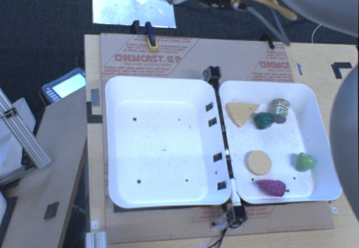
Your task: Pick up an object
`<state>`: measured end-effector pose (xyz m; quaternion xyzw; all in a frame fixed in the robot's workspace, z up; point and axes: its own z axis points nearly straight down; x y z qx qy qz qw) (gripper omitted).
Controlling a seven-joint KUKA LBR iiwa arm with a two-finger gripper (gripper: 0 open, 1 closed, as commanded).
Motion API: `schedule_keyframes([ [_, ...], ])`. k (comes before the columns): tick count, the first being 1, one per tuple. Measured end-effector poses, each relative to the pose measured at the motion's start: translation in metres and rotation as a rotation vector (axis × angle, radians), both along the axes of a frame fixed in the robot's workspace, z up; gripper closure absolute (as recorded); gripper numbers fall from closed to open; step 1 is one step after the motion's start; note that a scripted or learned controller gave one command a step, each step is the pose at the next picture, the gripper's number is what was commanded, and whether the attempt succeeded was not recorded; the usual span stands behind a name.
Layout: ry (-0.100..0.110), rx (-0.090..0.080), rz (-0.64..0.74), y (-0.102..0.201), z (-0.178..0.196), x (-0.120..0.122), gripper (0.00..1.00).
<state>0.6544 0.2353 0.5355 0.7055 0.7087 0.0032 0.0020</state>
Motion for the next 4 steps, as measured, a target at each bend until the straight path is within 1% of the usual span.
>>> schedule_keyframes([
  [1, 0.018, -0.005, -0.009, -0.070, -0.085, -0.075, 1.00],
  [2, -0.005, 0.002, 0.002, -0.014, -0.020, -0.006, 1.00],
  [3, 0.008, -0.001, -0.007, -0.082, -0.018, -0.113, 1.00],
  [4, 0.001, 0.001, 0.004, -0.008, 0.000, -0.050, 1.00],
])
